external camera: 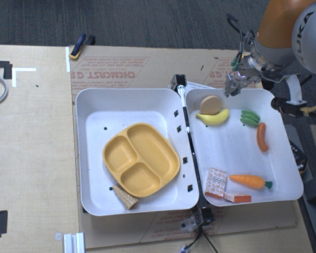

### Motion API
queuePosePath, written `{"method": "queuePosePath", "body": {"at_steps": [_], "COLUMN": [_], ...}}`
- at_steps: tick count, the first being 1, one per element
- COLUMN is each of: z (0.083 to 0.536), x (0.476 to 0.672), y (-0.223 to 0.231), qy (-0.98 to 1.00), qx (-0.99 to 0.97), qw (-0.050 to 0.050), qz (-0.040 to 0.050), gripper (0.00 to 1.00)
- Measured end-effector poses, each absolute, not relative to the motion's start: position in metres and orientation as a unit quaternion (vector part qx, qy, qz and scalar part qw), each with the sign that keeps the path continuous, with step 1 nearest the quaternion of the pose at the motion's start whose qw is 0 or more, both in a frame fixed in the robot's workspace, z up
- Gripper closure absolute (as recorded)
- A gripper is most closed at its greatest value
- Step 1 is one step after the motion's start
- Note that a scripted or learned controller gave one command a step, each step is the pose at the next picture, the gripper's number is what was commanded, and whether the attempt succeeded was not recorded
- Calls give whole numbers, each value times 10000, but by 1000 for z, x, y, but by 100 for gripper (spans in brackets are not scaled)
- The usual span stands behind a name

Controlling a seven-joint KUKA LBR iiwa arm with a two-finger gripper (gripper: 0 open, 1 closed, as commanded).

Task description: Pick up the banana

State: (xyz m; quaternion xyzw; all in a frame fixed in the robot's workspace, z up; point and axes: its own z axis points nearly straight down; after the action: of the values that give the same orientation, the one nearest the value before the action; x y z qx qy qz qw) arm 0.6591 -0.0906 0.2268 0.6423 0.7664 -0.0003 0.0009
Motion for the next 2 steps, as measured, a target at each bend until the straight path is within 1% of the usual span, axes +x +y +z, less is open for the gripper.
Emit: {"method": "queuePosePath", "body": {"at_steps": [1,2], "z": [106,101], "x": [661,656], "y": [-105,-105], "qy": [8884,8881], "qx": [4591,4595], "qw": [47,-81], "qz": [13,-28], "gripper": [100,0]}}
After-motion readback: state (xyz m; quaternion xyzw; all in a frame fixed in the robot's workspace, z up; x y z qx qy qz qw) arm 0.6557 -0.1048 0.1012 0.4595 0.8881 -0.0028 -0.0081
